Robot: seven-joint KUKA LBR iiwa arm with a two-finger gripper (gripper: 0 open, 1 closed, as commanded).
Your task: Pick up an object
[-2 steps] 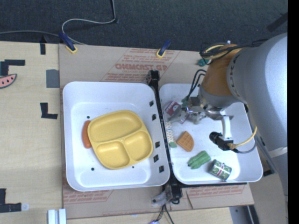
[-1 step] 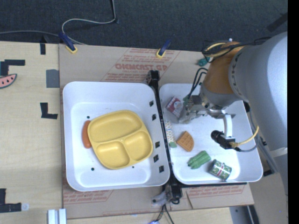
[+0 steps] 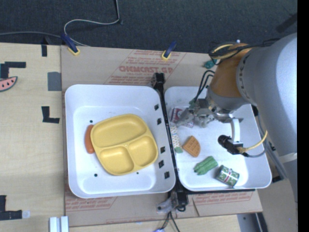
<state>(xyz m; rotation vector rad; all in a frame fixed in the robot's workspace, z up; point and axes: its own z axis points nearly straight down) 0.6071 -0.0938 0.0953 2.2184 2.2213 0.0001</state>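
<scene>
My gripper hangs low over the upper left part of the right bin, above a small red and white packet by the bin's left wall. An orange waffle-like piece lies just below the gripper, apart from it. Further down sit a green pea-pod-shaped toy and a small green can on its side. A pale patterned strip and a small green bit lie along the left wall.
The left bin holds a yellow divided plate with an orange carrot-like piece tucked at its left edge. A black divider clamp sits between the bins. The arm's grey body covers the right bin's right side.
</scene>
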